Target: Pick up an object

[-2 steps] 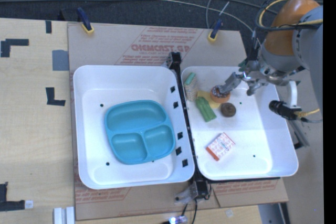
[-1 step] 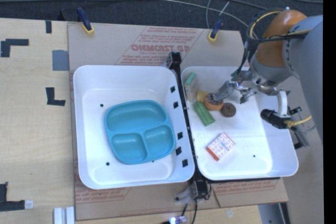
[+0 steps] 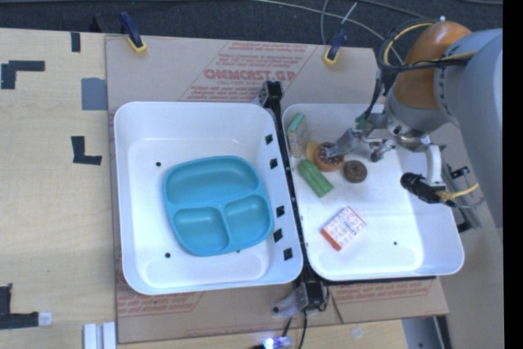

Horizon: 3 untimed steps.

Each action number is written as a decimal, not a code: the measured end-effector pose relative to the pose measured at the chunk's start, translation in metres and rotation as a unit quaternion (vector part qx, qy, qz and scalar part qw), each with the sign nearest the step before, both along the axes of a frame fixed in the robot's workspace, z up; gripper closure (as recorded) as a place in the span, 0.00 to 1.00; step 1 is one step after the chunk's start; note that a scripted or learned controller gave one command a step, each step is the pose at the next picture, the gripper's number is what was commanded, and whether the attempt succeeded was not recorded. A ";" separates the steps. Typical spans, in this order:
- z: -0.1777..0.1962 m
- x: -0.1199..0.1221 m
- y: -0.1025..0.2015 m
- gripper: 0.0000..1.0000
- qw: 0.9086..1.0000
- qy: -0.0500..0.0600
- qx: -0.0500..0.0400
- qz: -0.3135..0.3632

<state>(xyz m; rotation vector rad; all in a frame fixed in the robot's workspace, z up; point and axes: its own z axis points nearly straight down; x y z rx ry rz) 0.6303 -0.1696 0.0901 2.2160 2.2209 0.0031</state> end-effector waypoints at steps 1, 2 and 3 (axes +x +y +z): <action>0.014 0.004 0.004 1.00 1.000 -0.005 0.003 0.001; 0.056 0.005 0.005 1.00 1.000 0.001 0.000 0.000; 0.100 0.001 0.005 1.00 1.000 0.001 0.001 0.000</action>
